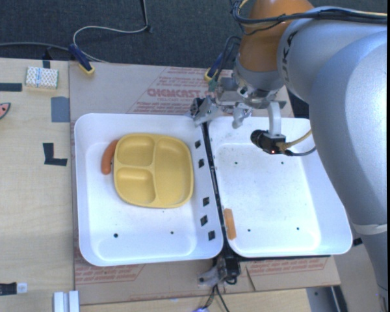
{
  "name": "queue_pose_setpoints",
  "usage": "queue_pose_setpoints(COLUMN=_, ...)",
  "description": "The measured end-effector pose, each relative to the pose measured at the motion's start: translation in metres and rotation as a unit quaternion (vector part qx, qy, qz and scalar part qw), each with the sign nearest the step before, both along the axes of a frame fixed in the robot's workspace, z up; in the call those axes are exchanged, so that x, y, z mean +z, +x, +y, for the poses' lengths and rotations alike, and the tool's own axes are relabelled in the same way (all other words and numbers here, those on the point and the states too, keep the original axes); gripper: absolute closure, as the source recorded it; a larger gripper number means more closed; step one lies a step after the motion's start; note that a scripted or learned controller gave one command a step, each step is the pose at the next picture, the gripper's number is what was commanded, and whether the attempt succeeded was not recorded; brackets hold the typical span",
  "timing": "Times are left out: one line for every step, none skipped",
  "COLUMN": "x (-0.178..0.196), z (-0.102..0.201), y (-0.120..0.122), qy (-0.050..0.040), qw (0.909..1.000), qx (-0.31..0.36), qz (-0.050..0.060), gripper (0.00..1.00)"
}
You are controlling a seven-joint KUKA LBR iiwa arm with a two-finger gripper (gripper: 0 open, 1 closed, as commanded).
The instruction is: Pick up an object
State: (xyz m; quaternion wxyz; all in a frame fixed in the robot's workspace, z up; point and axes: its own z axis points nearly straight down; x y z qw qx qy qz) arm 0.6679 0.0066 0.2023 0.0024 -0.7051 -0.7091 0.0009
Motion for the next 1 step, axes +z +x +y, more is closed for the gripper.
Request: queue_pose_setpoints(x=0.0094, z=0.0007, y=0.0001, qy=0.0009, qw=1.0, qx=0.001, qz=0.001, gripper=1.0)
